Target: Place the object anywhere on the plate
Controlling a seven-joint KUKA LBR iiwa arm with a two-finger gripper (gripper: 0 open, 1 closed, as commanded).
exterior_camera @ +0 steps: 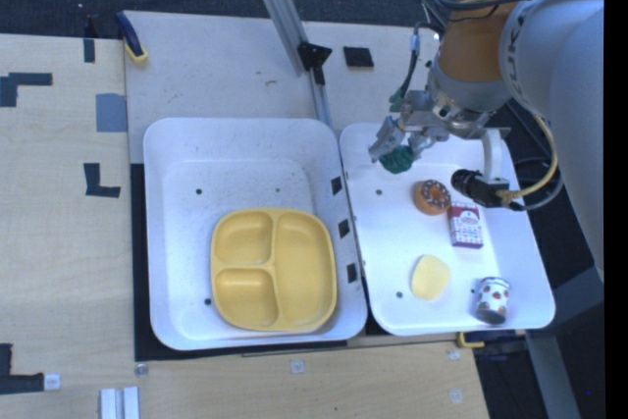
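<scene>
Across the upper right of the frame the grey arm (549,44) reaches in, its orange band (481,15) sitting above the wrist, with cables looping over it. Below and left of it, filling the middle of the frame, two shallow white bins stand side by side on the bench: the left bin (177,162) is the wider, the right bin (392,299) just beside it, their rims touching or nearly so.

In the lower half of the left bin lies a yellow plate (275,268) with three compartments, nothing resting in any of them.

At the upper left corner of the right bin hangs the gripper (397,147), its fingers closed narrowly around a small dark green object (396,160), which shows between the fingertips; whether it is clear of the bin floor cannot be told. It is well apart from the plate, on the other side of the bins' shared rims.

Further down the right bin lie smaller things: a brown doughnut (431,197) near the middle, a red and white packet (466,227) just right of it, a pale yellow disc (430,277) lower down, and a small white and grey toy (491,297) in the lower right corner.
</scene>
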